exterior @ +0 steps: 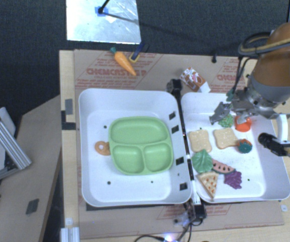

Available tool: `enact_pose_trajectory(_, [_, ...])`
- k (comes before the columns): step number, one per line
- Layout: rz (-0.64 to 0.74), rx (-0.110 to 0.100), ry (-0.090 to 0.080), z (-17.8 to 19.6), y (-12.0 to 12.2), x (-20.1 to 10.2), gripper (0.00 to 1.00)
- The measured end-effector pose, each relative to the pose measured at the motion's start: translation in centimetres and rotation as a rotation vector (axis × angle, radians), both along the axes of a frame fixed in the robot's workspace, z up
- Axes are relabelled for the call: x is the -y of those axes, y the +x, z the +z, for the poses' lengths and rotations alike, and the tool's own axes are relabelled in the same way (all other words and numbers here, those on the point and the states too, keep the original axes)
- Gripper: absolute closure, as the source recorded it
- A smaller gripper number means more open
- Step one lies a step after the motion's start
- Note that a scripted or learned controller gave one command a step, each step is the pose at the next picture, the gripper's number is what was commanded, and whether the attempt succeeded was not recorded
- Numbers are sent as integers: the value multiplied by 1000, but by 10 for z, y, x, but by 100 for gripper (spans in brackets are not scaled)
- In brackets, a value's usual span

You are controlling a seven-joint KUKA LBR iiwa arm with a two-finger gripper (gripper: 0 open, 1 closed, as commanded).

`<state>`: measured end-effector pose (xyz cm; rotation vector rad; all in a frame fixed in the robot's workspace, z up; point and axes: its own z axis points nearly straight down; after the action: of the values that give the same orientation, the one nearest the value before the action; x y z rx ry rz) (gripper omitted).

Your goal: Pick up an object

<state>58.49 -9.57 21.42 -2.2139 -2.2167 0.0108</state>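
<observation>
My gripper (230,116) hangs low over the back of the right bin (273,185), open, its grey fingers (218,115) spread to either side of a small green toy (227,121) that lies on the bin floor. An orange-red piece (242,126) sits just right of the green toy. Nearer the front lie two toast slices (200,140) (225,137), a teal and red ball (244,145), a green leaf (203,160), a watermelon slice (220,166), purple grapes (233,178) and a pizza slice (209,184).
The left bin (92,185) holds a green divided plate (139,145) and a small orange ring (102,148). Behind the bins lie a toy carrot (124,63) and a small wrapped item (191,78). A black fitting (272,144) juts over the right bin's right side.
</observation>
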Motion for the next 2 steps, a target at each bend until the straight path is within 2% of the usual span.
enact_pose_trajectory(1, [2, 12, -1, 7, 3, 0, 0])
enact_pose_trajectory(2, [1, 8, 0, -53, 2, -8, 0])
